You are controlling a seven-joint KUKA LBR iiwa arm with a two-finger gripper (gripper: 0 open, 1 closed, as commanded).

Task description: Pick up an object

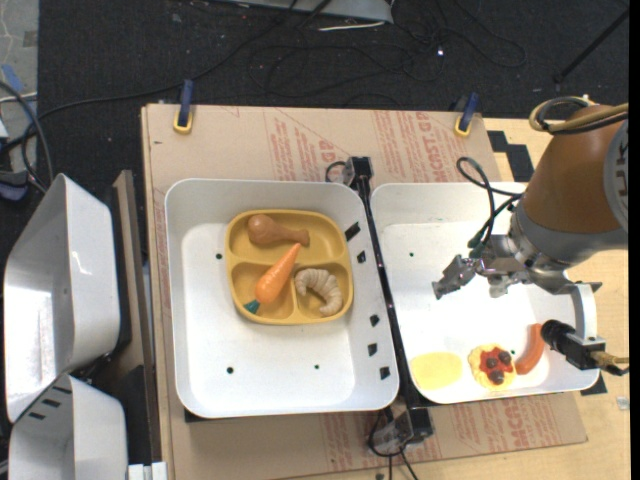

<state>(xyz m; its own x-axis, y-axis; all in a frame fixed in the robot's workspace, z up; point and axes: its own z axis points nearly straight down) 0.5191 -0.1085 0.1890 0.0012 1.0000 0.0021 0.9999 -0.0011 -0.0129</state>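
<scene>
Nearest the camera, along the front edge of the right bin (420, 208), lie three toy foods: a flat yellow disc (437, 370), a small tart topped with red and dark berries (492, 364), and an orange-red sausage (530, 349) just beside it. Above them hovers the gripper (462, 276), reaching in from the right on the grey and orange arm (572, 193); nothing is visibly held. Farther left, the left bin (195, 298) holds a yellow divided plate (239, 243) carrying a chicken drumstick (277, 231), a carrot (277, 275), and a pale shrimp (320, 287).
</scene>
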